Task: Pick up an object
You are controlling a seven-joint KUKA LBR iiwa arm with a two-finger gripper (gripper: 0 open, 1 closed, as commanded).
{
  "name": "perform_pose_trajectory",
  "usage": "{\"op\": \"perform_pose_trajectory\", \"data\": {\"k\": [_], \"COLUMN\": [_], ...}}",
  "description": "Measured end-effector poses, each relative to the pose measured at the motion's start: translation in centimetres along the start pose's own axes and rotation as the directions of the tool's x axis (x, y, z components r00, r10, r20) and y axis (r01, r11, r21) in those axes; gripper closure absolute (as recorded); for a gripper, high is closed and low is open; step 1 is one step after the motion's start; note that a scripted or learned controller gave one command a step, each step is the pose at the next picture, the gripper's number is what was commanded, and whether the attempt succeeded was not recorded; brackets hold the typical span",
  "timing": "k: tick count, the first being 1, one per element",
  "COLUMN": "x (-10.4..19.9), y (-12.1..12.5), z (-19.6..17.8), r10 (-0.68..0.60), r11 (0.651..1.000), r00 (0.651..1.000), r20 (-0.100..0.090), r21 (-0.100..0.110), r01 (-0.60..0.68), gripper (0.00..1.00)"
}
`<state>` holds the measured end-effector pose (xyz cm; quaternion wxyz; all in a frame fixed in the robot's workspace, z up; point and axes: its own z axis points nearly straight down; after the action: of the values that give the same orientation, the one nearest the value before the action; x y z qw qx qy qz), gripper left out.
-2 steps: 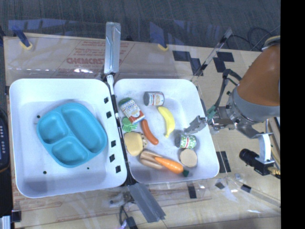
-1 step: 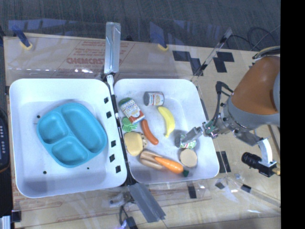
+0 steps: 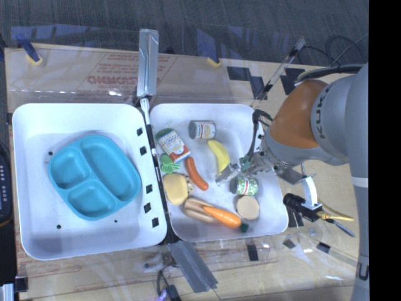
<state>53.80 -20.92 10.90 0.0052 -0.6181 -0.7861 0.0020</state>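
White right bin (image 3: 188, 113): fingers (image 3: 233, 171), spread, holding nothing, between banana (image 3: 218, 155) at 11 and can (image 3: 245, 184) at 4; wall close at 3.

The right bin (image 3: 164, 115) was crowded: a banana (image 3: 218, 155), a small can (image 3: 202, 130), a carrot (image 3: 221, 216), a hot dog (image 3: 197, 174) and a green-labelled tin (image 3: 245, 185) lay close together, leaving open floor chiefly along its upper right corner. The left bin (image 3: 31, 231) held a blue divided plate (image 3: 94, 175), with clear room all round it. A raised divider (image 3: 152, 168) stood between the bins.
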Motion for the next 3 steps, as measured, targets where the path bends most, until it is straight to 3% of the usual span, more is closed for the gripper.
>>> {"op": "perform_pose_trajectory", "data": {"k": [1, 2, 3], "x": [-0.2, -0.2, 1.5], "y": [0.2, 0.2, 10.9], "z": [-1.3, -1.3, 1.7], "r10": [-0.004, -0.004, -0.088], "r11": [1.000, 1.000, 0.996], "r00": [1.000, 1.000, 0.996], "r20": [0.005, 0.005, 0.004], "r21": [-0.006, -0.005, -0.008], "r01": [0.004, 0.004, 0.088], "gripper": [1.00, 0.00, 0.00]}}
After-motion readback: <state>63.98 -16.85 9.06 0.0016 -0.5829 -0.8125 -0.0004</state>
